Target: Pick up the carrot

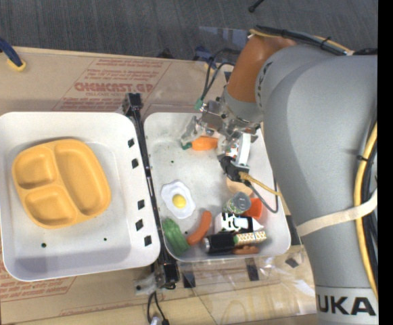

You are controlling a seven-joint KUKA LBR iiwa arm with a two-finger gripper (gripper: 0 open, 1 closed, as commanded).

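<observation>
Carrot: lies crosswise, upper middle of frame, directly under gripper.
Jaws: state cannot be told.

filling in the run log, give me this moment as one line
task: pick up carrot | gripper low in right bin, far end | carrot right at the fingers, hold not confirmed | tray in left bin

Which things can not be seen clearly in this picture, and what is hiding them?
- Gripper: in the camera view its own body covers the fingers, so open or shut is unclear.
- Carrot: partly under the gripper; whether it is gripped is unclear.
- Items in the right bin's near corner: piled together, too small to identify.
- Arm: covers that bin's right wall.
</observation>
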